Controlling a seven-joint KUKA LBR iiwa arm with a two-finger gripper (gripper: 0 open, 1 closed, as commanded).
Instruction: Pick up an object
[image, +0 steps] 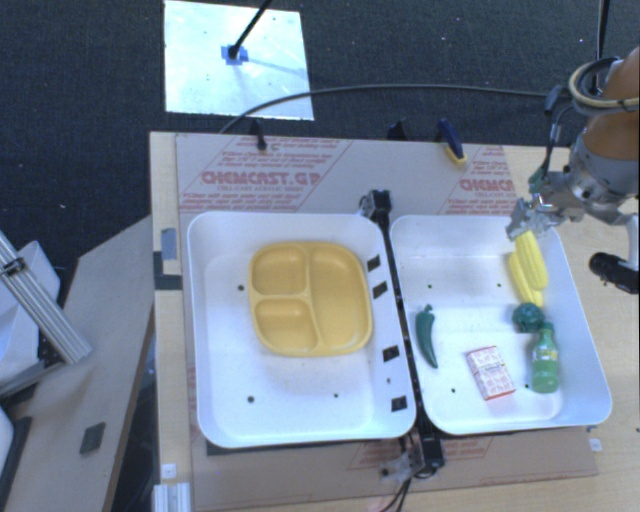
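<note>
Camera view, gripper (527, 222) at right bin's (470, 420) far corner, fingers clamped on yellow corn cob (527, 268), yellow tray (308, 298) in left bin (225, 400).

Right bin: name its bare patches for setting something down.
Right bin: bare floor between the green pepper and the corn, toward the far wall. Crowded along the right wall: corn, teal lump, green bottle, red box.

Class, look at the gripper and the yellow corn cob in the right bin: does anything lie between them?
Nothing visible does. The gripper hangs just above the upper end of the yellow corn cob in the right white bin; the teal round toy lies past the cob's far end.
</note>
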